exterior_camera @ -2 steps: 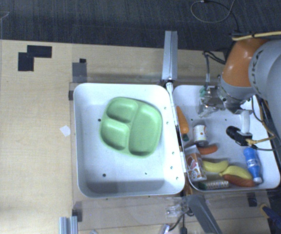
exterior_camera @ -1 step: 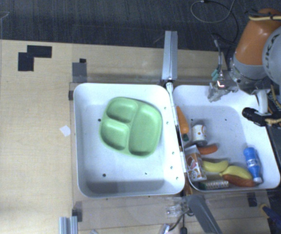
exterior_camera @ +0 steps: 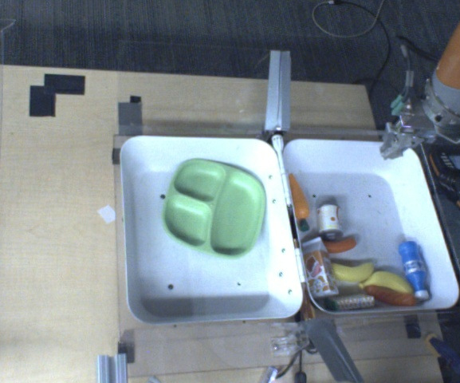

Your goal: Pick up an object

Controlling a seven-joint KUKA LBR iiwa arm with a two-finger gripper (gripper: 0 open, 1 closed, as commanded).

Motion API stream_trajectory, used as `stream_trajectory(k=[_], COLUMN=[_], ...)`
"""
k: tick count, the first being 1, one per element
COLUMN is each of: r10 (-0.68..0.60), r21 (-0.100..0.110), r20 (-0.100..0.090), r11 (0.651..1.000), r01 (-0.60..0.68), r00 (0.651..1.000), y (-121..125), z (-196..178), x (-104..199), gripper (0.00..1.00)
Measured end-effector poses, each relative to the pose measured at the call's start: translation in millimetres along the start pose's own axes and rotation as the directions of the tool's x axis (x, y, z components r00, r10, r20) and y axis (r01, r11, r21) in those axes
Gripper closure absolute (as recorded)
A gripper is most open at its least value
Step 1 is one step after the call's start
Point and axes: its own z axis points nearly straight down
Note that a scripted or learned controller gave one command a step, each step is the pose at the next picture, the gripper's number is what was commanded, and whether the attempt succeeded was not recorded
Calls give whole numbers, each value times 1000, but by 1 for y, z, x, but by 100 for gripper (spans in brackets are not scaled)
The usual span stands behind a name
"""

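The right bin (exterior_camera: 357, 174) holds a pile of small items along its left and near sides. Among them are an orange carrot-like piece (exterior_camera: 298, 198), a small white can (exterior_camera: 328, 216), a yellow banana (exterior_camera: 353, 272) and a blue bottle (exterior_camera: 412, 268). A red-and-yellow piece (exterior_camera: 391, 287) and a printed packet (exterior_camera: 319, 271) lie near the front wall. My gripper (exterior_camera: 397, 138) hangs over the far right corner of this bin, well away from the pile, with nothing visibly in it.
A green divided plate (exterior_camera: 214, 206) lies in the middle of the left bin (exterior_camera: 146, 278). A metal divider post (exterior_camera: 278, 94) stands between the bins at the back. Cables (exterior_camera: 357, 14) lie on the dark floor beyond the bench.
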Motion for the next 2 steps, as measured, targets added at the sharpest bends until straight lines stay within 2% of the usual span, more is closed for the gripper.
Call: stream_trajectory(k=[1,2], r10=[-113,270], r21=[4,1], r20=[-2,1], r11=[994,963], r01=[113,-270], r00=[994,963], y=[-11,20], z=[17,-59], x=[35,5], gripper=[100,100])
